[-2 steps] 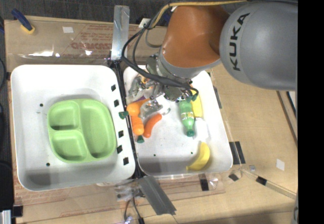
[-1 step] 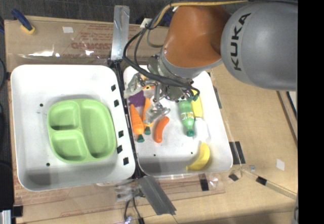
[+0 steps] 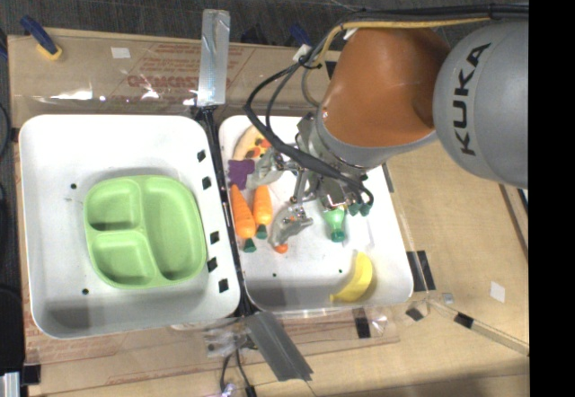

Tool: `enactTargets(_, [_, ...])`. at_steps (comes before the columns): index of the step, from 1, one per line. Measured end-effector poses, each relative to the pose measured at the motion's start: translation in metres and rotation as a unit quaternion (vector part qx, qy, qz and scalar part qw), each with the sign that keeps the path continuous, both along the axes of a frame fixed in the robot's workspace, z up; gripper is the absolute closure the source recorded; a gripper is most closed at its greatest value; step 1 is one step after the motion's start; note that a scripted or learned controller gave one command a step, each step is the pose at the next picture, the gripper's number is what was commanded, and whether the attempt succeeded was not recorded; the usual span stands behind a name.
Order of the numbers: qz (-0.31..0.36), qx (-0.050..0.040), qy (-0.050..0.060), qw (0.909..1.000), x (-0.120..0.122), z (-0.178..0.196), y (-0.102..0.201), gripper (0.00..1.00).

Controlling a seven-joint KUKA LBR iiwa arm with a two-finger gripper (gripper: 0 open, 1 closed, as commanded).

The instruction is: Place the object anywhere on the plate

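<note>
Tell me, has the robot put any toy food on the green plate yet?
Not yet. The green plate in the left bin has nothing on it. The toy carrots, banana and other pieces all lie in the right bin. The end effector is down among them beside the carrots, and I can't tell whether it has gripped anything. Picking a piece up and carrying it over is all still to do.

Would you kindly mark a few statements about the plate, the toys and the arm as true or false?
1. The green plate lies in the left bin. True.
2. The banana rests on the plate. False: it lies in the right bin, near its front corner.
3. Two carrots lie side by side in the right bin. True.
4. The arm hangs over the left bin. False: it hangs over the right bin.
</note>
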State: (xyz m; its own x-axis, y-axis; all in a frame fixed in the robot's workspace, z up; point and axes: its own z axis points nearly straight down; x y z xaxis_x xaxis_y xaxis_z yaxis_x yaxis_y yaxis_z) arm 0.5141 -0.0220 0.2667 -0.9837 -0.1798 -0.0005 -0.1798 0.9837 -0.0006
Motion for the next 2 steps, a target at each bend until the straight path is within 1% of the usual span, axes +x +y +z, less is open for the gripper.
enactTargets(1, [0.004, -0.0002, -0.001, 1.0000, 0.001, 0.011, 0.002, 1.00])
enactTargets(2, [-0.174, 0.0000, 0.002, 0.9848, 0.025, -0.050, -0.024, 1.00])
